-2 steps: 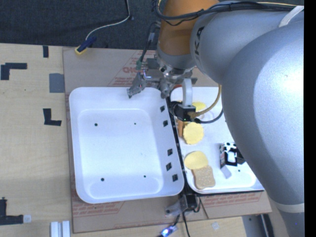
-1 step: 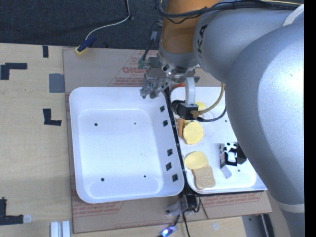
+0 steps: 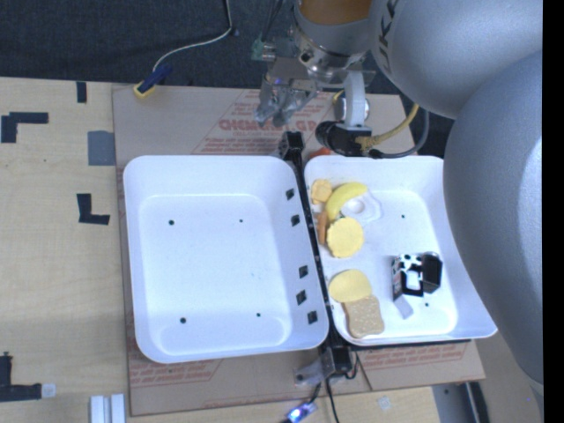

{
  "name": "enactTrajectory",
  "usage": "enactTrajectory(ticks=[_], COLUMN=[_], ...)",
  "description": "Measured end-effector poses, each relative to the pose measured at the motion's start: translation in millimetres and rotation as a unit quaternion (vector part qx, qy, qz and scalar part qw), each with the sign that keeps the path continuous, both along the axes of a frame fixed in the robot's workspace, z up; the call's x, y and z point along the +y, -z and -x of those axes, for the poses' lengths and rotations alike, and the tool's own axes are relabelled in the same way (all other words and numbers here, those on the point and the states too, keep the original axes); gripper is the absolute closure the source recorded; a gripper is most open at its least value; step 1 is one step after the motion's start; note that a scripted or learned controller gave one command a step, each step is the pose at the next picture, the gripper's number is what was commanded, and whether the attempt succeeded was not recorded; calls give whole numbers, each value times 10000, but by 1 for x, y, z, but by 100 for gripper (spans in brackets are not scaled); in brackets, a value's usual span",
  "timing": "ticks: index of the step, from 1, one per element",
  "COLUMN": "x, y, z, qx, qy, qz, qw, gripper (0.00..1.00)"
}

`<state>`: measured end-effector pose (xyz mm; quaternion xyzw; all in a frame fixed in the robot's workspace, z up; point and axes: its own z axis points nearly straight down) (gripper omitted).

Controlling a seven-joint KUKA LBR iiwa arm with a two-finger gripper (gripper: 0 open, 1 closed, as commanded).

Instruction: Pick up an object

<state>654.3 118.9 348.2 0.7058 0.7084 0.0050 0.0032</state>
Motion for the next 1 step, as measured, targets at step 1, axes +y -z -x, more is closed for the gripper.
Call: enactTrajectory(ticks=[1], x=[12], y=[-114], z=[-15], qx=[-10], qy=[-2], qz=[0], qw=[10000], gripper=[100])
